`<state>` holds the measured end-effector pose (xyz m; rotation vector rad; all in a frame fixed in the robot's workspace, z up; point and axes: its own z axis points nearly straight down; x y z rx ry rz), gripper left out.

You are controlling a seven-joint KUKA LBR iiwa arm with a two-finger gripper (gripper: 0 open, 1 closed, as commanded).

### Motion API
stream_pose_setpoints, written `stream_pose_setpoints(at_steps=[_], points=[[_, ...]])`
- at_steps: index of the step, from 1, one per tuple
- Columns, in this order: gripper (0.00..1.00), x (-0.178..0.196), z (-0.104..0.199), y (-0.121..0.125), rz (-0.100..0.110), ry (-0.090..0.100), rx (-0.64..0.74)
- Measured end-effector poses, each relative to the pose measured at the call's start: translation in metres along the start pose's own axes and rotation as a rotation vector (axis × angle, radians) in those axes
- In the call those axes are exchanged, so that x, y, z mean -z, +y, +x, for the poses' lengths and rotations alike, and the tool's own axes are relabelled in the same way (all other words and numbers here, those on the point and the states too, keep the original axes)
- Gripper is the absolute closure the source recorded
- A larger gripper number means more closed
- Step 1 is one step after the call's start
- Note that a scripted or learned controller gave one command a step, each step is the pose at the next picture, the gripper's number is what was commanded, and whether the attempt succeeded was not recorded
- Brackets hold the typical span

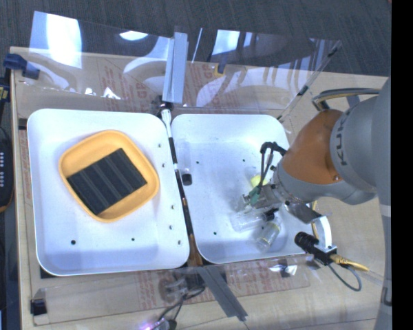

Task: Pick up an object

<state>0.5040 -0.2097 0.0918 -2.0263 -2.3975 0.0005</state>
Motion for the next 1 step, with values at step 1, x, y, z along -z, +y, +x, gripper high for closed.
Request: stream_pose_setpoints(at_steps=[1], points=[[0.00, 0.0000, -0.0003, -0.0001, 0.000, 0.000, 0.000]])
